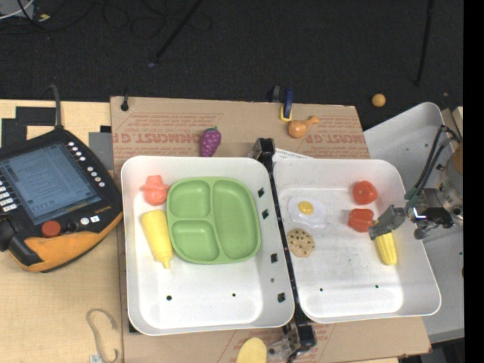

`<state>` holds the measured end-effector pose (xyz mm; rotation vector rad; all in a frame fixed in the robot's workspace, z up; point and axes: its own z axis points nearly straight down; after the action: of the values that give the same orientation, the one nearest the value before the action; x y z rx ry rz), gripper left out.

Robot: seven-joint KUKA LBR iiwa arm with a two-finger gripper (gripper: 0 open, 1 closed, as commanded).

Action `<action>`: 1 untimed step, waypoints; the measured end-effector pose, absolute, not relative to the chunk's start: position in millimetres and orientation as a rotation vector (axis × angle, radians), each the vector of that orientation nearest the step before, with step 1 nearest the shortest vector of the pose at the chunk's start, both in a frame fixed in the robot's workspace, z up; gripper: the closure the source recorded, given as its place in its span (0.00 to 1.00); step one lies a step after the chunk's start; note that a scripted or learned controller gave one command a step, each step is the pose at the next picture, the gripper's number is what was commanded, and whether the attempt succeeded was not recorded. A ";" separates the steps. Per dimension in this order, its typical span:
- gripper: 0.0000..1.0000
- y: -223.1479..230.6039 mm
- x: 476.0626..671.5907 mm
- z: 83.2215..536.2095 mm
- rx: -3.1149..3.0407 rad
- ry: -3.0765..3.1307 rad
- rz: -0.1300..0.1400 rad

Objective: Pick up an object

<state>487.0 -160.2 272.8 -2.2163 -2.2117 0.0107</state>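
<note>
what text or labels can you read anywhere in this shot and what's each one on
Red print on the cardboard sheet behind the bins: runs upside down and repeats, letters too blurred to quote with confidence.
Screen of the teach pendant at the left: lines of text, too small to read.
Buttons on the pendant: markings too small to read.
No readable text on the green divided plate, the toy food, or the white bins.

Green tray, yellow corn, prob. speckled cookie.
</note>
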 end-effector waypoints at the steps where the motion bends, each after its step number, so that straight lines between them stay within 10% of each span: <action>1: 0.00 -160.6 488.8 278.2 -2.221 -2.221 0.001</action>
<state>488.8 -160.6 278.2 -2.2215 -2.2207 0.0012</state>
